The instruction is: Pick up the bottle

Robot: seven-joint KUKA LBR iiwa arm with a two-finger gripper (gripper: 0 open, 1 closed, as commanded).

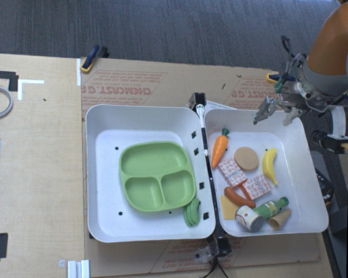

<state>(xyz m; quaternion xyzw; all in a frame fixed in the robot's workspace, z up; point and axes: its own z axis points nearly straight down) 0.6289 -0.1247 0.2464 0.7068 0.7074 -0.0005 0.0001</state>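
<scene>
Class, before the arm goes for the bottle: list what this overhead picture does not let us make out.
- End effector: small and dark over the right bin's far rim in the camera view; whether it is open or shut cannot be told.
- Green bottle: label too small to read.
- Arm: cut off by the top edge.
- Green piece: partly tucked under the green plate.

The right bin (310,169) is crowded along its near half. The green bottle (272,207) lies hemmed in, touching a can (250,219) on its left and a cone (279,218) just below, with red sausage (236,196) and snack packets (258,186) close above. The bin's far corner beyond the banana (269,165) is bare floor. The gripper (280,108) hangs over the bin's far rim.
</scene>
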